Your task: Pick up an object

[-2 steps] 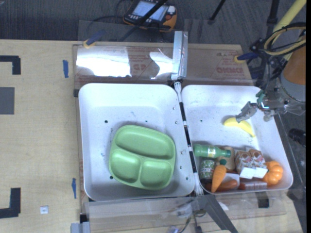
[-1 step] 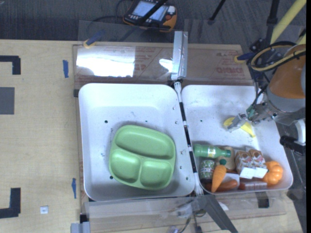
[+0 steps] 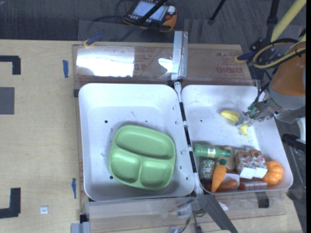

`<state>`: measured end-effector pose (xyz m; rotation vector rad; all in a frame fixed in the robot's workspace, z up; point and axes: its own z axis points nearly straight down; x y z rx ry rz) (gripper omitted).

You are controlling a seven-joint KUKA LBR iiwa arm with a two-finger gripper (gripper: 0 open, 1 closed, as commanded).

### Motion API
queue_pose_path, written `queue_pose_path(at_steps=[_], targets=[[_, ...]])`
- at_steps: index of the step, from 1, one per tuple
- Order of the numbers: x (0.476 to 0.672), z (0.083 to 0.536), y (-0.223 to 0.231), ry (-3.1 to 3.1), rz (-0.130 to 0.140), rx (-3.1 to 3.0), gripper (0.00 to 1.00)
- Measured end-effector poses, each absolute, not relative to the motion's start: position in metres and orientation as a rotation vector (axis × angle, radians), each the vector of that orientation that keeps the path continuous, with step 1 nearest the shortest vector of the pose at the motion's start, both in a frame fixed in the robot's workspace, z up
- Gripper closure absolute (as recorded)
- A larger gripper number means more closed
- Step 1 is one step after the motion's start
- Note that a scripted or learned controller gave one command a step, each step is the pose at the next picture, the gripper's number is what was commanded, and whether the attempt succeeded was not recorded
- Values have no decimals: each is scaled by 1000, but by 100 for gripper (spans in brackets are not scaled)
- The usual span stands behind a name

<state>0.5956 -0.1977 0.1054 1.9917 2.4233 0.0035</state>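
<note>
My gripper (image 3: pixel 245 119) reaches in from the right over the upper part of the right bin (image 3: pixel 204 98). It hangs just right of a small yellow banana-shaped piece (image 3: pixel 229 114), close to it or touching it. A small yellow bit (image 3: pixel 244 130) shows just below the gripper tip. Along the right bin's near edge lie a green bottle (image 3: pixel 212 152), a carrot (image 3: pixel 219 176), a brown patterned box (image 3: pixel 248 158) and an orange fruit (image 3: pixel 273 173). I see nothing held in the gripper.
A green divided plate (image 3: pixel 142 157) lies in the left bin (image 3: pixel 97 106). A metal divider (image 3: pixel 179 57) stands at the back between the bins. Cables and the orange-banded arm (image 3: pixel 289 79) crowd the right edge. A red item (image 3: pixel 238 184) lies by the carrot.
</note>
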Motion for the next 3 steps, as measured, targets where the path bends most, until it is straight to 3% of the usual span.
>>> queue_pose_path(at_steps=[1,2,3], targets=[[591,93,-160,2292,9,2127,100],[596,190,-98,2349,1,2084,100],[601,184,-117,2271,1,2166,100]])
